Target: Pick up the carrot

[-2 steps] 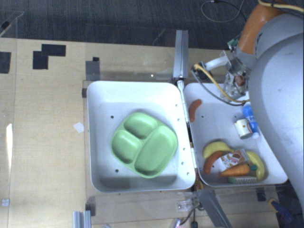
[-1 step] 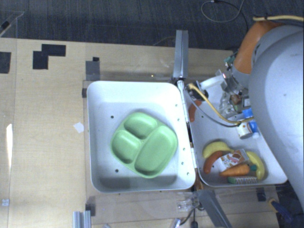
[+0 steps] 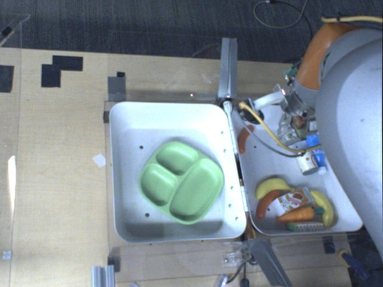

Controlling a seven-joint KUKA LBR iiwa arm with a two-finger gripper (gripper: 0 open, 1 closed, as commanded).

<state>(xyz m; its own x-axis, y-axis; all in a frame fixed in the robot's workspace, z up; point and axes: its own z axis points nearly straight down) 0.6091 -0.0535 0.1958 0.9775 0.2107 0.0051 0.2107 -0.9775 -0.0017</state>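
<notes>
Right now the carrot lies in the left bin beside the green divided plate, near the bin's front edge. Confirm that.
Not quite: the carrot lies in the right bin, not the left, among the bananas near that bin's front edge. The green divided plate sits alone in the left bin. The camera view shows this.

You see the carrot (image 3: 297, 215) lying in the right bin (image 3: 263, 160) among bananas (image 3: 272, 186), the arm (image 3: 347, 100) above it, and a green plate (image 3: 182, 181) in the left bin (image 3: 128, 160).
</notes>
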